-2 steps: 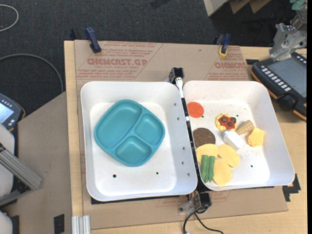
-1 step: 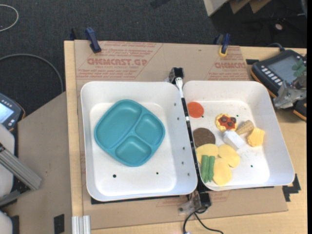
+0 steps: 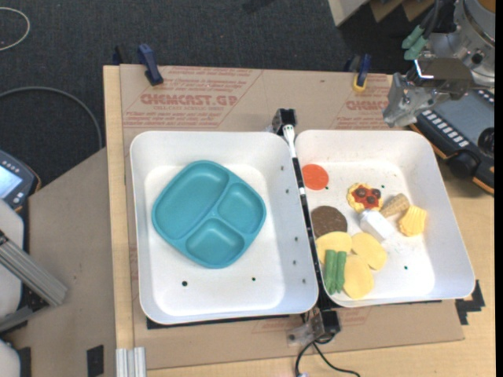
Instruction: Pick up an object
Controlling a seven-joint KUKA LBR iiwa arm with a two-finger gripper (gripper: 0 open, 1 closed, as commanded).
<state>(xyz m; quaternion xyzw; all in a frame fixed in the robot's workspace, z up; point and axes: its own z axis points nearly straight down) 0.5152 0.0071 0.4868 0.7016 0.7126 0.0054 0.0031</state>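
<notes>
Fingers (image 3: 398,108) above right bin's (image 3: 440,281) far rim, spread or pressed together unclear; toy food (image 3: 357,238) below, well apart.

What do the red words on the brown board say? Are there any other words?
"CHEMCAST" then "GP": big red print on the brown board behind the left bin.
The small red line under it: too small to read.
More red print behind the right bin, near the gripper: too blurred to read.

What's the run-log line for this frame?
gripper: above right bin's far edge, holding nothing | toy food: clustered in right bin | divided teal plate: left bin | pick: not started
</notes>
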